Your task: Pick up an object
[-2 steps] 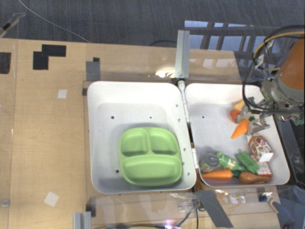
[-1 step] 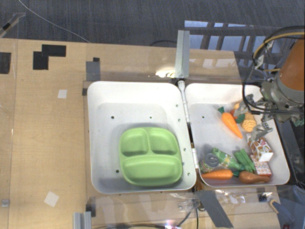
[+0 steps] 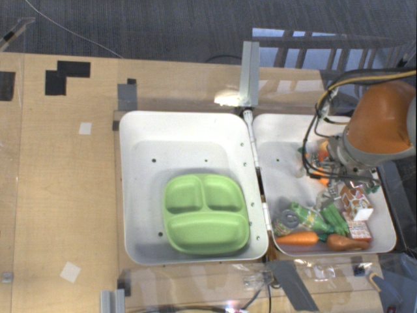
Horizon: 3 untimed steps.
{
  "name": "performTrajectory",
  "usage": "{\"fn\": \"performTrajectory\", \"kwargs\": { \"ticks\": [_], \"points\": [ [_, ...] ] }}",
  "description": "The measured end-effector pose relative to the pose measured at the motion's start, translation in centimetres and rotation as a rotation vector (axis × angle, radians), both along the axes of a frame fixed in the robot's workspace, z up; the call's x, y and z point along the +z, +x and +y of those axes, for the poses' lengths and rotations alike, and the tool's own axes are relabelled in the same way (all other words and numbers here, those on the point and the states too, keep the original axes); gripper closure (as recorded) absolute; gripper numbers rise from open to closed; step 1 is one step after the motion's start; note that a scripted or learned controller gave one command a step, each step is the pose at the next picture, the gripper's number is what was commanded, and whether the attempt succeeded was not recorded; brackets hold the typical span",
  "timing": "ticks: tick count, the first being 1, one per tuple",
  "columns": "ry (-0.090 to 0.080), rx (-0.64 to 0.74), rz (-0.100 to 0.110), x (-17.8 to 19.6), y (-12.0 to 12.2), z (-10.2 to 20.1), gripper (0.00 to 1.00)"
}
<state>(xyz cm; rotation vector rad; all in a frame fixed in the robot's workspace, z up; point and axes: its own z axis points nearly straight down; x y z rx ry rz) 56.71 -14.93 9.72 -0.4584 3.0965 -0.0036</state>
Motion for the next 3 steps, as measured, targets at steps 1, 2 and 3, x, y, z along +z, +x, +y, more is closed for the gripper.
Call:
{"fn": "performTrajectory", "kwargs": {
  "ticks": [1,2,3],
  "points": [
    [0.001,-0.048,-0.002,-0.9,5.0,-1.9,0.0],
    [0.0,-0.044,-0.02,0.7,5.5,-1.7,1.0],
    [0.0,-0.044,-0.019,0.7,5.5,-1.7,0.0]
  ]
}}
